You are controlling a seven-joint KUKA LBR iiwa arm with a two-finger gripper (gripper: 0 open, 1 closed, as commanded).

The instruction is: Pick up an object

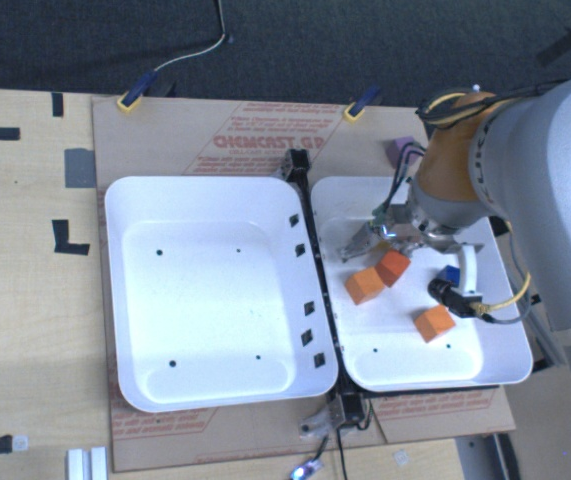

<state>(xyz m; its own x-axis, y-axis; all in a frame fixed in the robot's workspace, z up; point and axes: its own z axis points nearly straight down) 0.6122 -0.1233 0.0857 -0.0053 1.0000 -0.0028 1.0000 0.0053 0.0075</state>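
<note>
Orange blocks [366,286] in right bin [420,371]

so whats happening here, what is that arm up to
A grey robot arm with an orange band reaches from the right into the right white bin. Its tool hangs low over that bin, close above a reddish-orange block. Two more orange blocks lie nearby, one toward the divider and one nearer the front. No block is visibly held. The left white bin sits beside it.

one fixed overhead camera, slanted down on both bins [125,208].
</note>
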